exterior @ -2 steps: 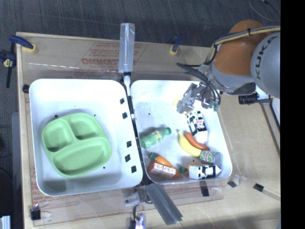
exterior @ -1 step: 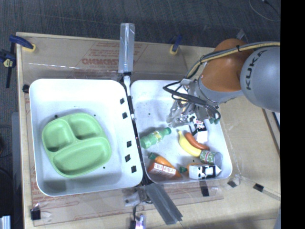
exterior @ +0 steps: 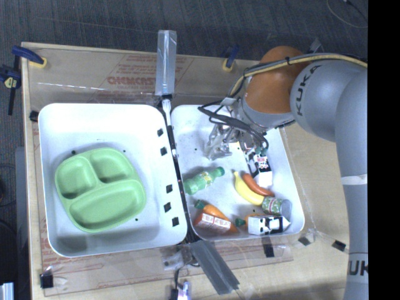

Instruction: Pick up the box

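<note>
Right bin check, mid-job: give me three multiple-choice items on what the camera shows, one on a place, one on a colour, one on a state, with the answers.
1. Where does the green divided plate lie?
A. in the left bin
B. in the right bin
C. on the bench outside the bins

2. What colour is the small bottle in the right bin?
A. red
B. green
C. blue

3. How does the banana stand to the gripper?
A. held between its fingers
B. lying on the bin floor, apart from it
C. hanging over the bin wall

Answers:
1. A, the plate fills much of the left bin.
2. B, its body is green with a pale label.
3. B, the banana lies nearer the camera than the gripper, with bare floor between them.
</note>
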`<state>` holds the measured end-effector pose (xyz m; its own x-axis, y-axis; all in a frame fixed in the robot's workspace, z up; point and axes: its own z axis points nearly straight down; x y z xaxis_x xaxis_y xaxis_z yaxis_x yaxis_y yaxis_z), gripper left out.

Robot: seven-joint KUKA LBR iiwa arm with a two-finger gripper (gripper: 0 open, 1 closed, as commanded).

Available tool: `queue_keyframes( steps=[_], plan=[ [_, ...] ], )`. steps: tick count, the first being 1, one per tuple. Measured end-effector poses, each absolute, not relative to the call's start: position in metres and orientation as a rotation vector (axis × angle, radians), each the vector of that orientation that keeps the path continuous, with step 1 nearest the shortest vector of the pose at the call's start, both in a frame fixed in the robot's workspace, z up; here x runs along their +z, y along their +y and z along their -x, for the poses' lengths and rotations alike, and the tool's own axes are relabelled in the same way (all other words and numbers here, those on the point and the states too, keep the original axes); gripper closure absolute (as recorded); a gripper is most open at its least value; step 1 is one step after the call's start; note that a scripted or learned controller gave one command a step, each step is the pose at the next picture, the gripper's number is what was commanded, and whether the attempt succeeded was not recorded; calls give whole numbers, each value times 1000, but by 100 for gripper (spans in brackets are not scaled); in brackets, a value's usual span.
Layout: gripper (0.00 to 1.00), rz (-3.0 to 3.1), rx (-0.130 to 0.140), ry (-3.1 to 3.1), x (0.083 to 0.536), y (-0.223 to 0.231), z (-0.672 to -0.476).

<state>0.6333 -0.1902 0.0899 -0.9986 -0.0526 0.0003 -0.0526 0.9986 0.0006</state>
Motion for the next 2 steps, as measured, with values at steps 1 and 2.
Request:
queue_keyframes(
  steps=[1,2],
  plan=[
    [100,-885,-4,-3012,92,-208,-591],
    [100,-964,-1,-2991,198,-148,-627]
  ],
)
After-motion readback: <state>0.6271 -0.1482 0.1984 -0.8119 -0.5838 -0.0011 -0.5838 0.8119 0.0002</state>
